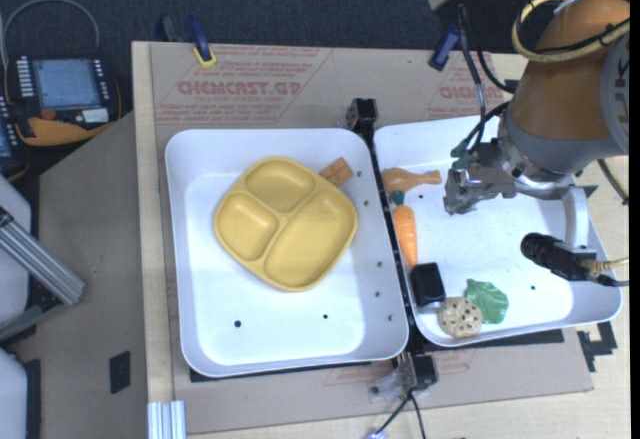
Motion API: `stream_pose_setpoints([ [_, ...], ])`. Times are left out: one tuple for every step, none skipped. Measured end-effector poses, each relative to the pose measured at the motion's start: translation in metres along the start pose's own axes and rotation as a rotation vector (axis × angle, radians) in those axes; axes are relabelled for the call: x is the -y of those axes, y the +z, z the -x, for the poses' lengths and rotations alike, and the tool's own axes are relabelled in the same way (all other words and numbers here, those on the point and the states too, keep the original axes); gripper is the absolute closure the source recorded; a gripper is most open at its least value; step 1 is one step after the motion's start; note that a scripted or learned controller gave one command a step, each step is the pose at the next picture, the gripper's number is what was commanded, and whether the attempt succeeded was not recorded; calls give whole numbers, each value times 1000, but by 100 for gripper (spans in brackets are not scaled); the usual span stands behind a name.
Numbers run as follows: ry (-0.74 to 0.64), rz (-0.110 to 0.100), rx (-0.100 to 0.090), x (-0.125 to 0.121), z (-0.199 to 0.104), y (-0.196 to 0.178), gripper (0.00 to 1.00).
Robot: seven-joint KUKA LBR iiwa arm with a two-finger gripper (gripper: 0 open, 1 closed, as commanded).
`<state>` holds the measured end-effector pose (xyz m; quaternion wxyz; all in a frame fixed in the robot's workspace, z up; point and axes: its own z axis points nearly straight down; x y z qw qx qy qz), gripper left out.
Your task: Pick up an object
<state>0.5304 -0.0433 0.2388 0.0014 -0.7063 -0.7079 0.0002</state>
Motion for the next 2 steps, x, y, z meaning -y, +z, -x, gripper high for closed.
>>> stream_pose_setpoints([
  [-3, -1, -1, 8, -52, -1, 100],
  [-3, 4, 1, -5, -105, 5, 100],
])
